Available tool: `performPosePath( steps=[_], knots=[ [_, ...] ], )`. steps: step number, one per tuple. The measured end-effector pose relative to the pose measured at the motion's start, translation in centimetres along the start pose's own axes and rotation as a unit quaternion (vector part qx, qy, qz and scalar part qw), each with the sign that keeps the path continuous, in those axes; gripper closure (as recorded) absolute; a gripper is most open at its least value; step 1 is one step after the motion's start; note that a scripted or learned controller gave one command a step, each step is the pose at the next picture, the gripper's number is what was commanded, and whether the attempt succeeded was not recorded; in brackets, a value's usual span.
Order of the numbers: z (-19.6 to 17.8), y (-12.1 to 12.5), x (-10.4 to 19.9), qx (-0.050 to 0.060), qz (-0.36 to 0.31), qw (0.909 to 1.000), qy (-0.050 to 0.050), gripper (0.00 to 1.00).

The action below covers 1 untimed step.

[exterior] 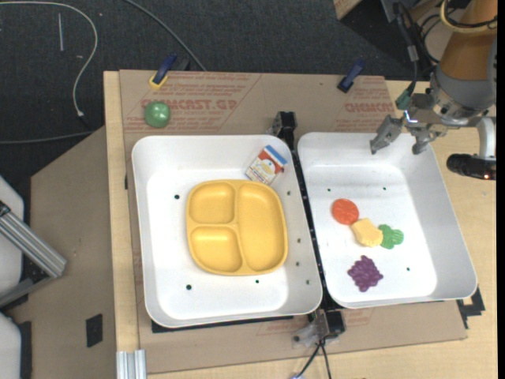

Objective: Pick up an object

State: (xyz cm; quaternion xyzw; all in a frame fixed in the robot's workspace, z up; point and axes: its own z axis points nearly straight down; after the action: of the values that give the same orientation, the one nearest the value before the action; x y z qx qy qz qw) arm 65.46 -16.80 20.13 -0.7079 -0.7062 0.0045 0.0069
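A green ball (pixel 157 114) sat on the table (pixel 118 212) beside the left bin (pixel 158 290), which held a yellow divided plate (pixel 237 227) and a small carton (pixel 265 165) near its far edge. In the right bin (pixel 442 235) lay an orange piece (pixel 345 211), a yellow piece (pixel 366 232), a green piece (pixel 390 237) and purple grapes (pixel 364 272) — all clustered together. Above that bin's far edge the fingers (pixel 402 138) hung spread wide — holding nothing.

dark carpet (pixel 237 14) around cardboard-topped bench (pixel 126 212)

Looking like a robotics lab: cardboard sheet (pixel 237 101) clamped to the bench with blue clips (pixel 163 71), loose cables (pixel 79 54) trailing over dark carpet, aluminium framing (pixel 28 243) standing at left.
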Motion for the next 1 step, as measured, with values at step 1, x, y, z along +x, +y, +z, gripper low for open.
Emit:
performPosePath(
  steps=[1],
  knots=[
    [-0.92, 0.3, 0.04, -0.007, -0.001, 1.0, -0.001, 0.0]
  ],
)
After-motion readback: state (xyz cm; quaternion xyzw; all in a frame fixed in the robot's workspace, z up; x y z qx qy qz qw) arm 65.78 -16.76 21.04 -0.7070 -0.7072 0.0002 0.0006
